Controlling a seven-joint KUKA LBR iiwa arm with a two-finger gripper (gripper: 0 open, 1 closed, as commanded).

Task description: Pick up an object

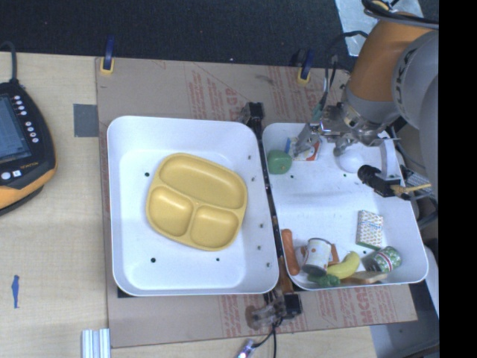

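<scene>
While the gripper (307, 145), its opening impossible to tell, hangs right of centre, it could nudge the green ball (279, 162) away.

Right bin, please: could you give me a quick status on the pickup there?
Gripper low over right bin, far left corner. Nothing seen held. Green object just beside it. Other items piled at near edge, apart.

A wooden bench (52, 252) topped with cardboard (186, 88), dark floor (186, 13) beyond.
</scene>
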